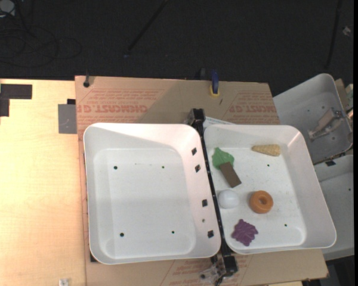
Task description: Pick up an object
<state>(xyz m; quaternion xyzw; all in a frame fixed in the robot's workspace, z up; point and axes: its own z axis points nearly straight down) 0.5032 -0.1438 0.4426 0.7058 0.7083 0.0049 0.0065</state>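
In the right bin (310,183), a doughnut (262,202) lies at 5 o'clock, a purple piece (245,232) at 6, and a white ball (228,199) by the divider. I cannot tell the gripper's state. The ball could roll from a grasp; the green-and-brown piece (225,164) crowds it.

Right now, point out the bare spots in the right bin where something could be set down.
In the right bin, bare floor lies between the donut and the right wall, and below the tan cone. It is crowded along the left wall: green piece, brown block, white ball, purple grapes.
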